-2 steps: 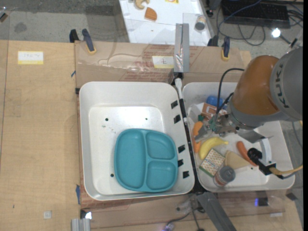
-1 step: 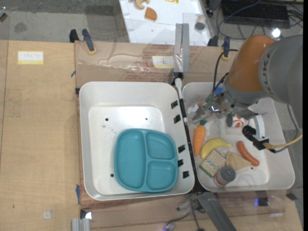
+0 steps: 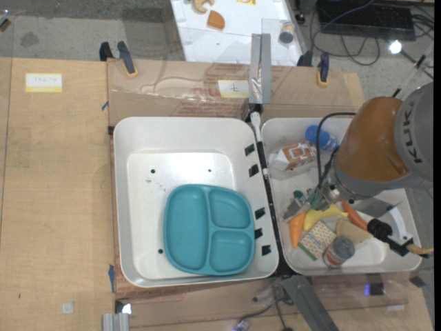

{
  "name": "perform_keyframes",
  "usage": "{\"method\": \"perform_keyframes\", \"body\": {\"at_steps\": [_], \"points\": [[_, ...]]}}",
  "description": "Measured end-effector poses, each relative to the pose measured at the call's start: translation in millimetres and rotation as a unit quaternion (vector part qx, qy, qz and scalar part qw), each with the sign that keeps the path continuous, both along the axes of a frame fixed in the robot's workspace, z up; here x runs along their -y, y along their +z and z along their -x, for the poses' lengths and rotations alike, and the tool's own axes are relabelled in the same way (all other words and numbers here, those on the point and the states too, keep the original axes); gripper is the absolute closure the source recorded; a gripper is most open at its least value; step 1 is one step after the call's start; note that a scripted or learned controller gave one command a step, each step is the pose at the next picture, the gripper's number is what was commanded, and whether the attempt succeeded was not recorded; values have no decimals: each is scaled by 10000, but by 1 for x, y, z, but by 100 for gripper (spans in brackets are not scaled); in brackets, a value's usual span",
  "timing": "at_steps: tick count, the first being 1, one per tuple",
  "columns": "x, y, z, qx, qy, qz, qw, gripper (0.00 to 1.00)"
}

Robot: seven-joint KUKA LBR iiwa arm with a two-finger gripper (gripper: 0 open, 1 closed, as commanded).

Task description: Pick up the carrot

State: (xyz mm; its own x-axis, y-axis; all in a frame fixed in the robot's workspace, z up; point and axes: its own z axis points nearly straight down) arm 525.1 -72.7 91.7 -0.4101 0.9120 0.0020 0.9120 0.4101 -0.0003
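Over the right bin the end effector is seen among the clutter; its opening cannot be told, being hidden by the arm. Just below-left of it the carrot is lying, beside a yellow piece. Well left of it, a teal divided plate is held in the left bin.

Left white bin: teal sectioned plate. Right of plate: orange carrot, yellow piece, speckled tan card, blue ball, grey arm banded orange.
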Motion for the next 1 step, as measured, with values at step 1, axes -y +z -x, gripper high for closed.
{"method": "perform_keyframes", "body": {"at_steps": [1], "points": [[4,11,-1,30,-41,1,10000,100]]}}
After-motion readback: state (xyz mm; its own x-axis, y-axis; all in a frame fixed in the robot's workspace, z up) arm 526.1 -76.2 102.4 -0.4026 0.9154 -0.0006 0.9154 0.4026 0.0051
